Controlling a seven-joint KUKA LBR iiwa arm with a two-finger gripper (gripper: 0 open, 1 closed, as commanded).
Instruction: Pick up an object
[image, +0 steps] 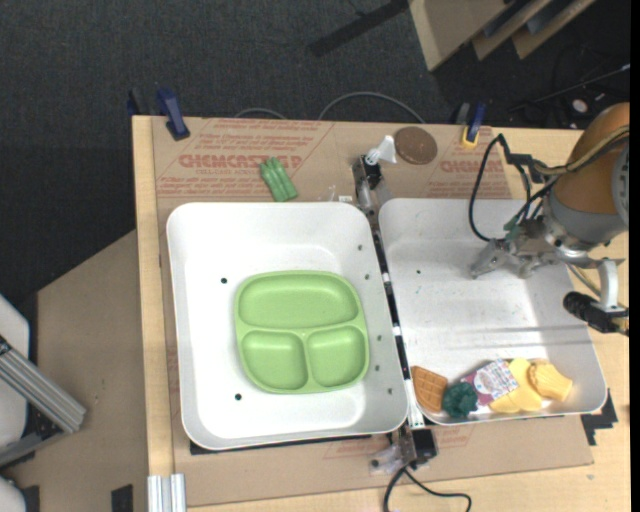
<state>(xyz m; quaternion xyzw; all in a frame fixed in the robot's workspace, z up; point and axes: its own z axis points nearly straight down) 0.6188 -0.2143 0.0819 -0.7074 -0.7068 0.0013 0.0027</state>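
Inventory as I read it from my remote station, largest first.

1. Bench (250, 150): brown board top carrying both bins.
2. Left bin (200, 260): shallow, white; holds item 4.
3. Right bin (450, 300): shallow, white, touching the left bin along its inner edge.
4. Green divided plate (300, 330): three compartments, lying flat mid-bin.
5. Arm (595, 185): grey with orange band, entering at the right over the right bin's far corner.
6. Gripper (515, 255): low over the right bin's far half; I cannot tell its state.
7. Toy food pile (500, 385): candidate objects, clustered against the right bin's near wall, well apart from the gripper.
8. Green clip (279, 181): on the bench beyond the left bin.
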